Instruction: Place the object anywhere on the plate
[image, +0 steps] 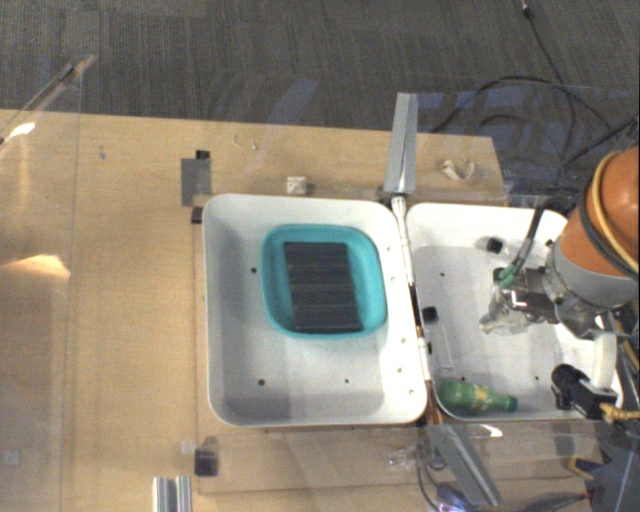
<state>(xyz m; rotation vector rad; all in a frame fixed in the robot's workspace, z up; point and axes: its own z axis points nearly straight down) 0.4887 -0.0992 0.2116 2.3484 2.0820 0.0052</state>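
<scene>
A teal plate (273, 285) lies in the left bin (235, 330), toward its back. A dark ribbed slab (320, 287) covers the plate's middle. A green bottle (478, 398) lies on its side at the front edge of the right bin (455, 270). My gripper (503, 308) hangs over the right bin's middle, above and behind the bottle and apart from it. Nothing shows between its fingers.
A small black piece (492, 243) sits near the back of the right bin. Another small black piece (428, 314) sits by the rim between the bins. A grey post (403, 145) stands behind that rim.
</scene>
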